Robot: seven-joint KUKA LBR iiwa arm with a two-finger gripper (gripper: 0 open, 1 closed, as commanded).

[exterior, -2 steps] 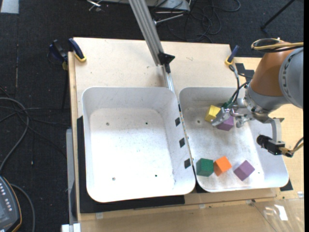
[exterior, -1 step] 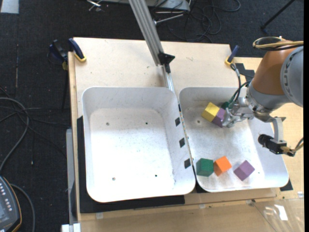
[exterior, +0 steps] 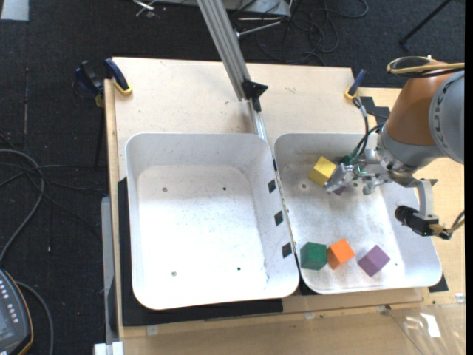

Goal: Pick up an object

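A yellow block (exterior: 322, 171) lies in the upper part of the right bin (exterior: 425, 276). My gripper (exterior: 346, 181) hangs just to its right, low over the bin floor, with the block beside the fingers rather than clearly between them. Along the front of the same bin sit a green block (exterior: 313, 256), an orange block (exterior: 341, 253) and a purple block (exterior: 373, 260) in a row. The arm reaches in from the right, its orange band above the wrist.
The left bin (exterior: 140, 198) sits beside the right one, sharing a raised divider wall. A slanted metal pole (exterior: 225, 39) rises from the bench behind the bins. Clamps sit at the board's back corners.
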